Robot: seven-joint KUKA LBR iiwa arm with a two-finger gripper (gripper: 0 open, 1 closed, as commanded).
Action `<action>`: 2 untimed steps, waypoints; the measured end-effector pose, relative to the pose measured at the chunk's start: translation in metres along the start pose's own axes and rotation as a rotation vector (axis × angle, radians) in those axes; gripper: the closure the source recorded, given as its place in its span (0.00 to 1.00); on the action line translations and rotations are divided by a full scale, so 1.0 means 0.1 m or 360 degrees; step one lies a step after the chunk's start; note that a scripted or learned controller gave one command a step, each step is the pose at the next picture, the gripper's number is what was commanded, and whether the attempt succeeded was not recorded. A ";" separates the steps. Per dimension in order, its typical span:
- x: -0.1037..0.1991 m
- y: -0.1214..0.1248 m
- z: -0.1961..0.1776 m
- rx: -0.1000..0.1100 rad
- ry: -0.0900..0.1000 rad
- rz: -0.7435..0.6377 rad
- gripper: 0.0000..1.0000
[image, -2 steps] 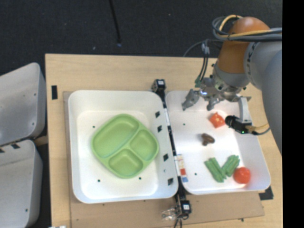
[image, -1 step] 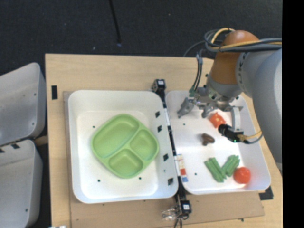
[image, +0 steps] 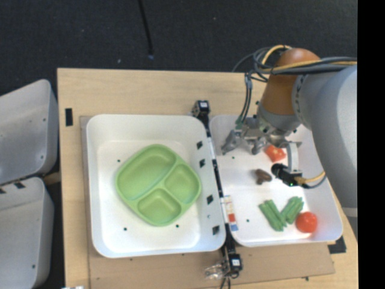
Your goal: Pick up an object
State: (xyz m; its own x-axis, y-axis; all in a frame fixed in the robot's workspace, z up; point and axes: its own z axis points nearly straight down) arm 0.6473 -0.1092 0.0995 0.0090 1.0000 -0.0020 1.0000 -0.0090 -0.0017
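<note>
Camera view: my gripper [image: 248,142] hangs over the far part of the right bin [image: 240,233]. Can't tell its state from up here. Just beside it sits a small orange-red piece [image: 275,154], partly under my wrist. Nearer the middle lies a brown lump [image: 262,176]. Two green pods [image: 280,213] lie near the front, with a red tomato [image: 306,222] touching them. Left bin [image: 102,233] holds a green divided plate [image: 157,184].

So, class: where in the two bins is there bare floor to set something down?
Left bin: bare strips all around the green divided plate. Right bin: bare patch between the central divider and the green pods. Crowded: its far side, under the gripper, beside the small brown piece.
</note>
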 end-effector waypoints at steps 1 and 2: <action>-0.01 0.01 -0.13 -0.0008 0.0000 0.0005 1.00; 0.04 -0.05 -0.71 -0.0012 0.0002 0.0000 1.00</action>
State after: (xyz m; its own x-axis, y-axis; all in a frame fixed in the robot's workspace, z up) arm 0.6424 -0.1054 0.1701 0.0088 1.0000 -0.0005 0.9999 -0.0088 0.0060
